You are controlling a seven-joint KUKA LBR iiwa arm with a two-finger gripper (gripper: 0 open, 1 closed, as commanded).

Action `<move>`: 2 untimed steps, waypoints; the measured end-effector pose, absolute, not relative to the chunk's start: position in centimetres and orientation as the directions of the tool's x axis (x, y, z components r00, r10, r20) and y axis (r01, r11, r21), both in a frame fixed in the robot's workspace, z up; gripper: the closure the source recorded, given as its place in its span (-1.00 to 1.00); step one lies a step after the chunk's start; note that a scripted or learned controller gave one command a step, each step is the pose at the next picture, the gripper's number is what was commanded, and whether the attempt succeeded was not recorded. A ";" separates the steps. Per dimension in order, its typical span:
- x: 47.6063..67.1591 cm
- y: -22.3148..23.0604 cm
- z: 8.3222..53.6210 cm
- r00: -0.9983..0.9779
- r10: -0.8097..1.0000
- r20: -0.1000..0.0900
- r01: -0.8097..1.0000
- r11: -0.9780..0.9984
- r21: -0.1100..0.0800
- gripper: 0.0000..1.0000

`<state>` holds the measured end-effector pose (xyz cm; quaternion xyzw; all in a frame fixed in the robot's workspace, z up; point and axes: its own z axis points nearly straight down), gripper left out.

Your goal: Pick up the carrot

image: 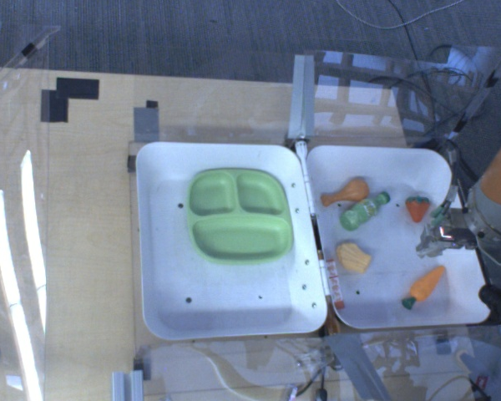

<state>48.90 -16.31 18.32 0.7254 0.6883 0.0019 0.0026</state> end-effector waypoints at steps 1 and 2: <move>48.9 -9.6 16.1 -0.160 0.987 -0.001 0.987 0.160 0.005 1.00; 55.3 -2.9 18.5 0.134 0.991 0.001 0.991 -0.134 0.005 1.00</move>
